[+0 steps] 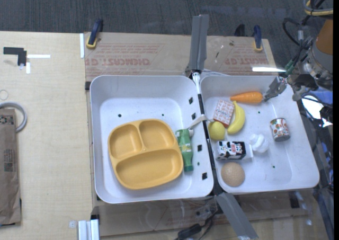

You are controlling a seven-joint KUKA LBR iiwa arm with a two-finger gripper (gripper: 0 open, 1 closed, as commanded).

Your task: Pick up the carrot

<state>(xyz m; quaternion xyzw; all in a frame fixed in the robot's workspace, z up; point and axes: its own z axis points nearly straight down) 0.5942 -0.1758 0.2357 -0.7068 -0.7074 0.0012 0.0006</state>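
Orange carrot (247,97) beside gripper (274,89) (fingers hard to make out)

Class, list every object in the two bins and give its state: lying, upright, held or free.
carrot: lying flat, free, tip beside the gripper
banana: lying, against the yellow lemon
can: tipped on its side
milk carton: lying down
egg: resting loose
green bottle: lying beside the yellow plate
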